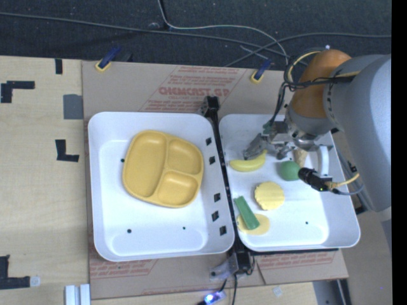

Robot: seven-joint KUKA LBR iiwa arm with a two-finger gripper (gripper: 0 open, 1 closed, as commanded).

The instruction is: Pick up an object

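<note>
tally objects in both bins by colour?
Yellow: 4 — divided plate in the left bin; banana, round piece, flat piece under the green stick, in the right bin
Green: 2 — stick, round piece
Total: 6

Robot lab, bench (38, 189), cables (191, 27), bins (152, 246)

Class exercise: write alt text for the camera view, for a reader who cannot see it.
A grey robot arm reaches from the right, its gripper low over a white bin holding a banana and other small toy foods. The neighbouring bin holds a yellow divided plate.
</note>
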